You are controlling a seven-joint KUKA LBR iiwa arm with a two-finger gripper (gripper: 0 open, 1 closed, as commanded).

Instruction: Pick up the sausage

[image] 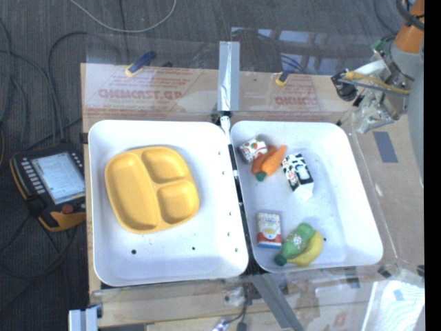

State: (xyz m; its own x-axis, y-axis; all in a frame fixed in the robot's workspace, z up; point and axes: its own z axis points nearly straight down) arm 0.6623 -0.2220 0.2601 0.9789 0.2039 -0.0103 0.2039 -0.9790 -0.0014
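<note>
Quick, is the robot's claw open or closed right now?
Gripper: cannot be told whether open or closed. It hangs just outside the far corner of the right bin.

Bins: you saw the left bin and right bin both plain white.
Tray: you saw plain yellow.
Carrot: orange, green tip.
Carton: you saw black-and-white cow patches.
Box, near the right bin's front edge: red, orange and white.
Bottle: green.
Banana: yellow.
</note>
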